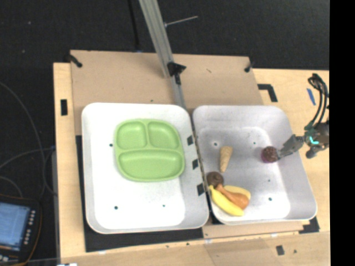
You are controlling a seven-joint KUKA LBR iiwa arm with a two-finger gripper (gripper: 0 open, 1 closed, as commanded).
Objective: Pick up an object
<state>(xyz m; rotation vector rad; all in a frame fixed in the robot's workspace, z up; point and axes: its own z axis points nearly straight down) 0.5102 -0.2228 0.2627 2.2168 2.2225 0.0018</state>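
Observation:
The right bin [288, 201] holds several small items. A dark purple round fruit [269, 154] lies near its right wall. A tan cone [225, 158] rests in the middle, with a brown round piece [214, 178] below it by the left wall. A yellow banana [224, 203] and an orange piece [237, 193] lie together at the front left. My gripper [287, 147] reaches in low over the bin's right wall, its tip right beside the purple fruit, on the fruit's right. Nothing is visibly held.
The left bin [100, 204] carries a green divided plate [150, 150]. A grey metal pole [158, 35] rises from the back, between the bins. Cables hang at the far right by the arm's wrist [317, 137].

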